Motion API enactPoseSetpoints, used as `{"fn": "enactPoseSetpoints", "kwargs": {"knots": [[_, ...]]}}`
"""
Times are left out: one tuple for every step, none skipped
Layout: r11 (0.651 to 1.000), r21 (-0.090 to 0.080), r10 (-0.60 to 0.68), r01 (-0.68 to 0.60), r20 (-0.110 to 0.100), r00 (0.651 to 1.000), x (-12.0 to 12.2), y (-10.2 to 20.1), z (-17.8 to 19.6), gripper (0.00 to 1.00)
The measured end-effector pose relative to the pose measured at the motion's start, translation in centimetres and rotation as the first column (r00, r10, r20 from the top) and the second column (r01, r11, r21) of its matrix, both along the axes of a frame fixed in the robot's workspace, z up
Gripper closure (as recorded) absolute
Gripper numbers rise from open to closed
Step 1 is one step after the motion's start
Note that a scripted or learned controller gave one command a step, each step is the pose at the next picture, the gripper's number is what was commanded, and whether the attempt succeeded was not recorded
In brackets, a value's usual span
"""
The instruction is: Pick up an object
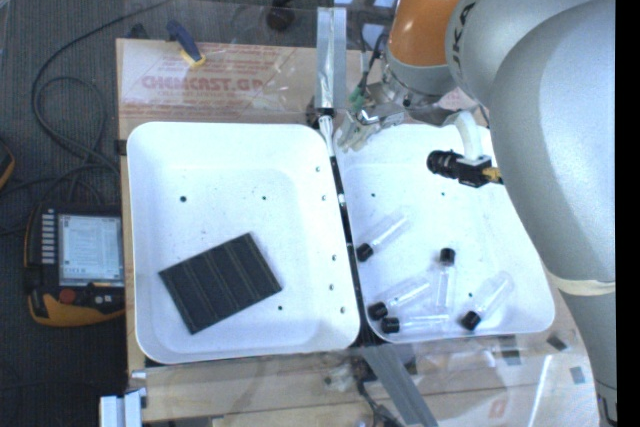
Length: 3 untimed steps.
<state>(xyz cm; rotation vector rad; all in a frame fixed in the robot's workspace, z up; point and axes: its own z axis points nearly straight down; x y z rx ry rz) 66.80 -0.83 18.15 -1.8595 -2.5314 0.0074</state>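
Hand (365, 120) hangs over the top-left corner of the right bin (525, 245), close to the wall it shares with the left bin (150, 165). Grip state: can't tell (wrist hardware is in the way). Pick candidates are all well apart from the hand. Five clear tubes (392, 229) with black caps lie flat in the right bin's lower half, one alone near the shared wall and four bunched toward the bottom edge. A black ribbed pad (220, 281) lies flat in the left bin, lower middle, skewed to the walls. Both bins sit side by side on the surface (220, 100).
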Motion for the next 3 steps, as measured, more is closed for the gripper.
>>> {"fn": "enactPoseSetpoints", "kwargs": {"knots": [[0.999, 0.001, -0.035, 0.035, 0.002, 0.999, 0.1, -0.4, 4.0, 1.00], [0.999, -0.003, -0.035, 0.035, 0.000, 0.999, 0.1, -0.4, 4.8, 1.00], [0.999, -0.006, -0.034, 0.034, -0.001, 0.999, 0.1, -0.4, 5.5, 1.00]]}}
